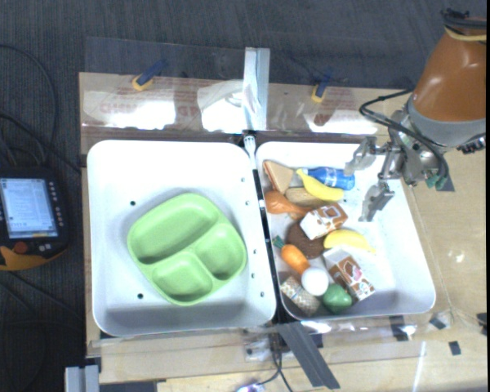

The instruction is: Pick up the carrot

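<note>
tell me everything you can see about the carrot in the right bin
The carrot is a short, stubby orange piece with a smooth, slightly glossy surface that looks like toy plastic. It lies on the floor of the right bin, near the bin's left wall, tilted diagonally. A brown round item presses against its upper end and a white egg sits at its lower right. The gripper hangs apart from it, toward the bin's upper right.

Both bins [106,243] are white. The divided tray [188,246] is light green. The carrot [294,259] is orange, the two bananas [320,187] yellow, the egg [314,282] white — the bottle [331,175] blue with a white label.
</note>
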`<state>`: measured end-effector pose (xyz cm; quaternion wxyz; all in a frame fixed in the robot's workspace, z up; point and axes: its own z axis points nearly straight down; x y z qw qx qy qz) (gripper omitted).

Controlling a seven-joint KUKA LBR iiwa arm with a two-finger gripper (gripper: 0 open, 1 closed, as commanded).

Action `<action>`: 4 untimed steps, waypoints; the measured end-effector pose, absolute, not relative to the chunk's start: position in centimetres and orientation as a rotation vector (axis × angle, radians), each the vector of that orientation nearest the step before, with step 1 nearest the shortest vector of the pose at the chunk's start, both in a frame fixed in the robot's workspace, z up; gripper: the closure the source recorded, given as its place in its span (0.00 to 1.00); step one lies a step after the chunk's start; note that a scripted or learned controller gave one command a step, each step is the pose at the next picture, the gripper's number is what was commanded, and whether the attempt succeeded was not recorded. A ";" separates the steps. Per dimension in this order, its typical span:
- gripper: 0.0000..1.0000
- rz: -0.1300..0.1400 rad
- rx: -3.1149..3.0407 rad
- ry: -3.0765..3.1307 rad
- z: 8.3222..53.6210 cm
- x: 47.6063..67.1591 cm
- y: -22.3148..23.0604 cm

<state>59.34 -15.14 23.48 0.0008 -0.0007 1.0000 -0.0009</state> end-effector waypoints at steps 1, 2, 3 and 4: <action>0.00 0.003 0.242 3.132 21.0 59.6 -4.4; 0.00 -0.001 0.057 3.142 18.3 54.5 -3.5; 0.00 0.000 0.283 3.128 18.4 51.4 -6.3; 0.00 0.000 0.160 3.137 18.4 51.6 -2.1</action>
